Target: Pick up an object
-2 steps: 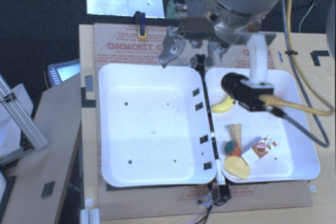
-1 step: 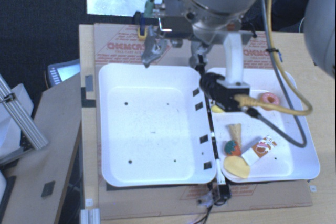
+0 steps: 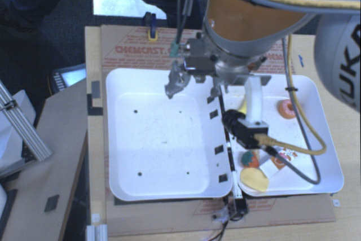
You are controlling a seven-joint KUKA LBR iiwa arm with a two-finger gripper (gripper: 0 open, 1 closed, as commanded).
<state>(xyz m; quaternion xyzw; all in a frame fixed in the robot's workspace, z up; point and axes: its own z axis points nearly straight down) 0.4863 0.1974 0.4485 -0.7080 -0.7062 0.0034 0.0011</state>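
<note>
I count two white bins (image 3: 121, 121), an orange ring (image 3: 286, 109), a pale yellow disc (image 3: 254, 179), an orange-green ball (image 3: 249, 159) and a small printed packet (image 3: 278, 162), lower right of the frame.

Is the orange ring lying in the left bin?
No, the orange ring lies in the right bin, near its far edge.

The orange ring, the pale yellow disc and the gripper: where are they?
orange ring (image 3: 286, 109): camera view, on its band, right bin.
pale yellow disc (image 3: 254, 179): camera view, on its flat top, right bin.
gripper (image 3: 176, 84): camera view, at its tip, above left bin.
</note>
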